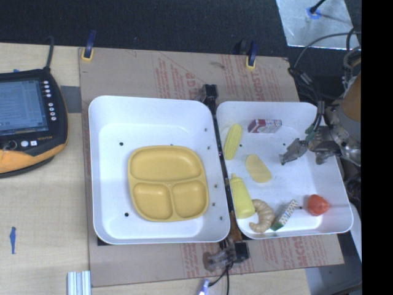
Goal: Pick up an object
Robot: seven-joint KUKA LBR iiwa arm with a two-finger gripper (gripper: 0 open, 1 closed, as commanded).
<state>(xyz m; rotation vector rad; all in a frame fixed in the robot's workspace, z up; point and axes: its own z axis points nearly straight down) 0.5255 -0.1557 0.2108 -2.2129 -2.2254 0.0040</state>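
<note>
My gripper (306,155) hangs over the right side of the right bin (334,226), open, with bare bin floor between its two grey fingers (291,154). Around it in this bin lie a corn cob (233,141), a small red and white box (264,125), a pale yellow oval piece (258,168), a yellow bottle (242,196), a croissant (263,216), a striped tube (285,214) and a red tomato (317,204). The oval piece is to the left of the gripper and the tomato is nearer the camera than the gripper.
The left bin (104,128) holds a yellow divided tray (167,182). A tablet in an orange case (27,118) lies on the bench at far left. Blue clamps (88,45) hold the cardboard at the back. Cables run at the upper right.
</note>
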